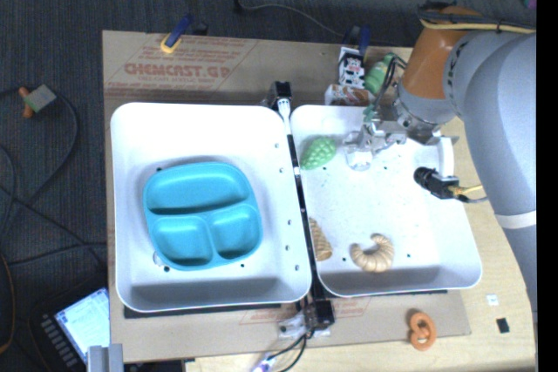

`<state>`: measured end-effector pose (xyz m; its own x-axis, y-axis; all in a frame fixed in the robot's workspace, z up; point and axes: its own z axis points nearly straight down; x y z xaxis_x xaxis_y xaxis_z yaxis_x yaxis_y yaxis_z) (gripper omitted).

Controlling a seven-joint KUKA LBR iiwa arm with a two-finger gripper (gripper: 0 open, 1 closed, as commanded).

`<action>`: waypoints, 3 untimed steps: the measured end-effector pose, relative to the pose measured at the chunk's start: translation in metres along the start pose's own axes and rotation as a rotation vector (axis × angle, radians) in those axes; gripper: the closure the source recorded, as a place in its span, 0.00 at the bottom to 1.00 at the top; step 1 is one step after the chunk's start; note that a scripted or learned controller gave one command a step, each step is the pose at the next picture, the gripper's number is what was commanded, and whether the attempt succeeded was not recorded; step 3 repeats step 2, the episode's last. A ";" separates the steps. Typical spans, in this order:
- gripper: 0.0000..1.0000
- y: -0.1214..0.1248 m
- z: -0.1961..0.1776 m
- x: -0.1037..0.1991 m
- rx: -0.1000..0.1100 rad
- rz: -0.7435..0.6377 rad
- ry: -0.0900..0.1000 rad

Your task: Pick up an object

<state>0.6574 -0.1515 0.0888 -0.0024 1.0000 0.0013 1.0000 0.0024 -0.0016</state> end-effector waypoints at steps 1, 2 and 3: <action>1.00 0.012 -0.083 0.054 -0.004 0.000 -0.002; 1.00 0.011 -0.096 0.121 -0.002 0.001 -0.001; 1.00 0.011 -0.096 0.121 -0.002 0.001 -0.001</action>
